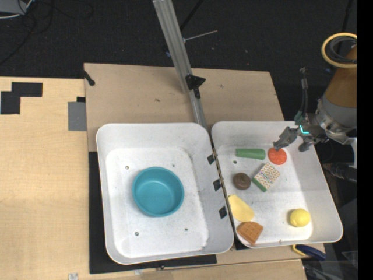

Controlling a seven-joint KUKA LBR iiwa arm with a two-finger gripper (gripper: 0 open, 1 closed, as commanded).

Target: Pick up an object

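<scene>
Red target: flat disc-like piece in the right bin, upper middle, just right of the green cylinder.
Axis: roundish (no clear long axis); cylinder lies left-right.
Gripper: just above the red piece, fingers spread, nothing held.
Step advice: centre over the disc, descend straight, close across its width.

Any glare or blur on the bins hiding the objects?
Camera view: even lighting, no strong glare on the right bin; red object and yellow ball read sharply; claw is small and slightly soft, background dark.
</scene>
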